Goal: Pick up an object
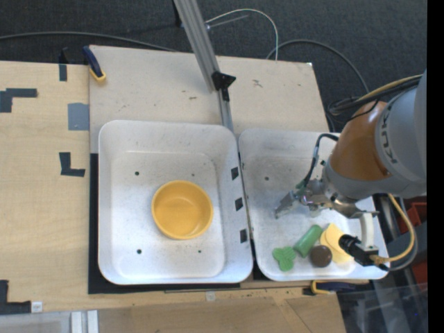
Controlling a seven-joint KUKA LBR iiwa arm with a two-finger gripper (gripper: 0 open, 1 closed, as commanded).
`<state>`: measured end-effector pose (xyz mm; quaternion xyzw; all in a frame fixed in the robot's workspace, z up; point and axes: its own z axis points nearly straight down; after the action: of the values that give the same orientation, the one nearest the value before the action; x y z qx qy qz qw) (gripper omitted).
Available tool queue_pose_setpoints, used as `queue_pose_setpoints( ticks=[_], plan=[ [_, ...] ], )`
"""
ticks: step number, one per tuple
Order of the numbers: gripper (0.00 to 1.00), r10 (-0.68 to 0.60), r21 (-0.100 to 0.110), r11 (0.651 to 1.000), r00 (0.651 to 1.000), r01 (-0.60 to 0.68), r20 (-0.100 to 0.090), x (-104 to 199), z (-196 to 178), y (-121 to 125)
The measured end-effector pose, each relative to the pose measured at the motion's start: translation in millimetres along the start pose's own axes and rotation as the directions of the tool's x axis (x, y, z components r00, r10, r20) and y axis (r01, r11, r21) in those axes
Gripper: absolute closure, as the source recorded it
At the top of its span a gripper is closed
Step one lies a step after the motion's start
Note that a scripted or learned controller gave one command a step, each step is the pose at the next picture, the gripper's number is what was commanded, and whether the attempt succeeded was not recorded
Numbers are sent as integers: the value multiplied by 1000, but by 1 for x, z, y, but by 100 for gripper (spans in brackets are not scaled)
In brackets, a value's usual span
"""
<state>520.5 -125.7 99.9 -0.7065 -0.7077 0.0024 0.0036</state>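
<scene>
A dark carpeted floor [104, 5] with loose cables is seen behind a pale wooden bench [41, 207], on which two shallow white plastic bins are set side by side. In the left bin [118, 144] a round yellow bowl [182, 209] is placed upright near the middle of the floor, well apart from the walls. In the right bin [277, 151] four small things are gathered at the near right corner: a green cylindrical block [307, 240], lying tilted; a flat green leaf-like piece [283, 257] just beside its lower end; a round brown ball [320, 256] just to the right of that end; and a pale yellow lump [336, 241], partly covered by the arm. The grey arm with its orange band [357, 148] is reached in from the right, and the two-finger gripper [286, 205] is held low over the bare floor of the right bin, just above and to the left of the green cylindrical block. Nothing is seen between the fingers; whether they are spread or pressed together cannot be told. A slanted grey metal pole [198, 33] is seen rising behind the bins.
</scene>
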Motion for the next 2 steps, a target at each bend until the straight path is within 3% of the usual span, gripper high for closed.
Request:
queue_pose_setpoints(
  ticks=[1, 2],
  plan=[
    [0, 1, -7, 1000, 1000, -1, 2, 0, 11, 0],
    [100, 0, -6, 1000, 1000, 0, 1, 1, 1, 0]
  ],
)
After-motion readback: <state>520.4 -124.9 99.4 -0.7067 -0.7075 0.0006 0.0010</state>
